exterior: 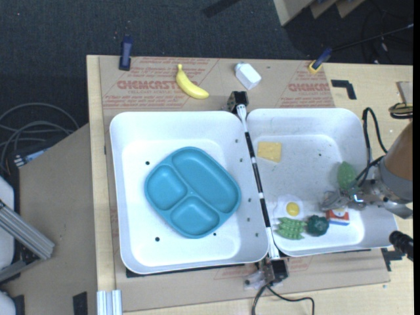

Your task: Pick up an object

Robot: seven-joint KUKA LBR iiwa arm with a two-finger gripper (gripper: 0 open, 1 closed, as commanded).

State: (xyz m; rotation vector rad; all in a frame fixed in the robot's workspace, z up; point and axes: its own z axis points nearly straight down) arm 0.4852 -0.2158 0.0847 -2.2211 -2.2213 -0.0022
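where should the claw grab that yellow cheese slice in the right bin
Judging by its pose, take the cheese slice by two opposite straight edges, coming straight down. It lies flat on the right bin floor with open space all around, though the bin divider is close on its left.

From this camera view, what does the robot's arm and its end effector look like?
The arm enters at the right edge as a rounded grey-brown body. A thin black cable loops above it. The end effector is small, grey metal with shiny parts, and too blurred to show markings.
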